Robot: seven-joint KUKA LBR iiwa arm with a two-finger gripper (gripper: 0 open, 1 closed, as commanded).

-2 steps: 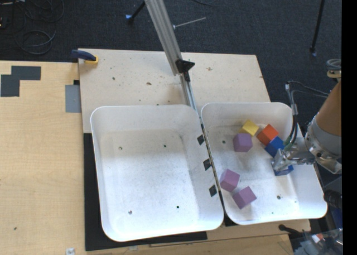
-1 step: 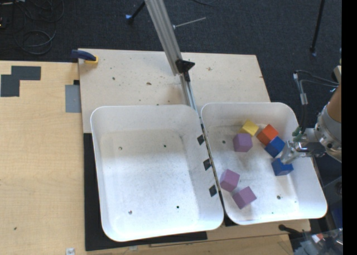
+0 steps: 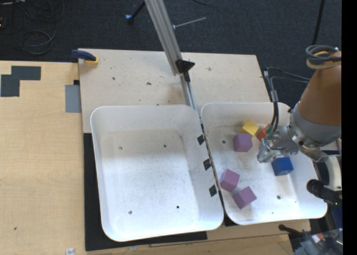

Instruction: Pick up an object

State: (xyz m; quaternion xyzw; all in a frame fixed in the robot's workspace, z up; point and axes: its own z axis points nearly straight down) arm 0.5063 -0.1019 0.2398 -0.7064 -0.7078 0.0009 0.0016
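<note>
Nearest the camera: front rim of the left bin (image 3: 162, 231), its floor showing small dark specks. Right bin (image 3: 312, 209) carries all the blocks.

Arm (image 3: 321, 100) enters from 3 o'clock, grey with an orange section above the wrist. Gripper (image 3: 270, 150) sits low over the right bin, near its middle. State of the jaws: cannot tell, the wrist body hides them from this slant.

Candidate objects, right bin:
- blue cube (image 3: 283, 166), just beside the gripper at its 4 o'clock, partly under the wrist;
- purple cube (image 3: 242, 142), at the gripper's 9 o'clock, near;
- yellow block (image 3: 250, 128), at 10 o'clock from the gripper, touching or nearly touching the purple cube;
- an orange-red piece (image 3: 261, 134), mostly hidden by the gripper;
- two more purple cubes (image 3: 229, 180) and (image 3: 244, 197), toward 7 o'clock, close together by the divider.

Step in hand, as judged: descent or approach for a grasp, no object seen between the jaws. Likely target is the blue cube or the orange-red piece; cannot say which.

Next move calls for centring over one block and closing squarely on opposite faces before lifting.

In the way: the yellow, purple and orange-red pieces are crowded, so a jaw may nudge a neighbour. Slanted aluminium rail (image 3: 167, 36) crosses the tabletop (image 3: 128, 78) behind the bins, well apart from the gripper. Blue-and-yellow clamp (image 3: 85, 56) at the far left corner.
</note>
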